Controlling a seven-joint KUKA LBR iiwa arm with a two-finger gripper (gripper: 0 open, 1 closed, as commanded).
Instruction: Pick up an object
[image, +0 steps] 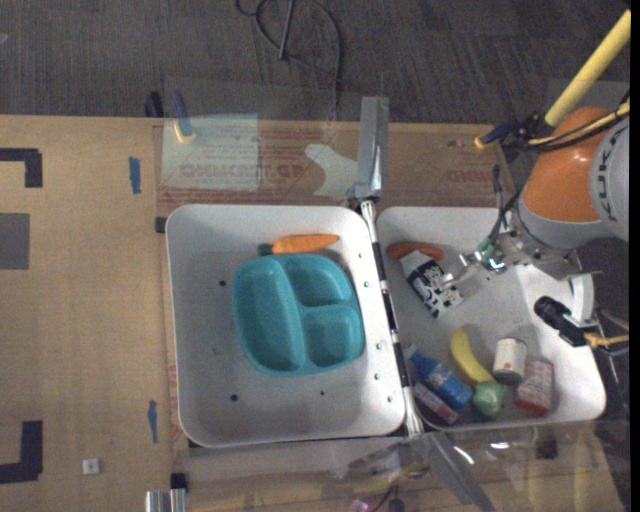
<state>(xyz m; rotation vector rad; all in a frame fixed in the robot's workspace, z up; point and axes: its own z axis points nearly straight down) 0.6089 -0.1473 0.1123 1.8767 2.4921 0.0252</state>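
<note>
My gripper (480, 263) hangs over the upper middle of the right bin (590, 400), under the arm's orange band. Just to its left lies a white carton with black patches (432, 284), tilted, and I see nothing held in the gripper. An orange sausage-like piece (414, 250) lies above the carton. Lower in the same bin are a yellow banana (467, 356), a blue bottle (439, 376), a green apple (488, 400), a small white can (509, 358) and a reddish box (535, 386).
The left bin (200, 400) holds a teal divided plate (298, 312) with an orange carrot (305, 243) at its far edge. A metal divider (385, 310) runs between the bins. The objects crowd the lower part of the right bin.
</note>
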